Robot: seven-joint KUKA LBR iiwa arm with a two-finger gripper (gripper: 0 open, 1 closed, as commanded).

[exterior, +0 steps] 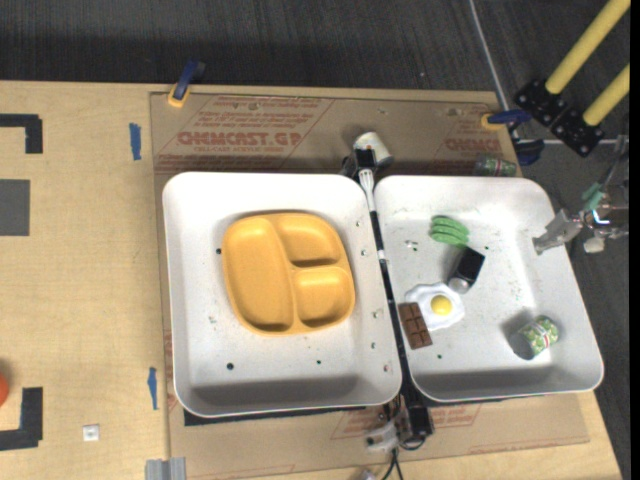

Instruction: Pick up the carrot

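Can't ID the carrot for sure, maybe the orange blob (3,389) at the worktop's left edge. Prob light, stiff, slick, so grab it mid-body. Gripper (566,232) grip state: can't tell.

Looking like a robotics lab: taped desk (80,298), clamped cardboard sheet (330,128), twin white bins (190,268) holding toy food.

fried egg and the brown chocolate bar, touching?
Touching. The camera view shows the fried egg white's lower-left edge meeting the chocolate bar with no bin floor between them.
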